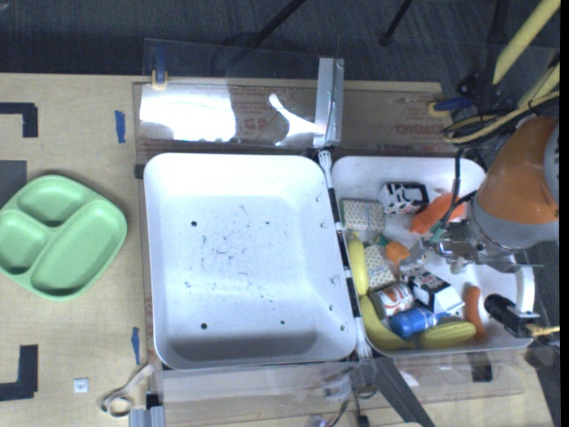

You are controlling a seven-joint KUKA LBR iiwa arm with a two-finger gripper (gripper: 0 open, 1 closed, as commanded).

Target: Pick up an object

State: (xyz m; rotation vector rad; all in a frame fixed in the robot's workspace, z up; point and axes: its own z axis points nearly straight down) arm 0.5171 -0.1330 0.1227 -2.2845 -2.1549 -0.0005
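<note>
Hidden: Operator, your arm (524, 185) covers the right edge of the right bin (356, 172), and what lies under its orange band cannot be read.
Gripper: The gripper (444, 243) sits low over the middle of the right bin; its tips merge with the clutter below.
Grip state: You cannot tell from this view how far it is spread or whether it has hold of anything.
Objects: A yellow banana (357, 269) lies along the right bin's left wall. A blue item (411, 321) and a second yellow piece (449, 333) lie at its near edge. A black-and-white toy (404, 197) sits towards its far edge.
Hard to read: Small patterned pieces by the banana are too jumbled to name.
Left bin: The left bin (240, 247) shows its bare white floor.
Bench: A green divided plate (58, 234) rests at the bench's left edge.
</note>
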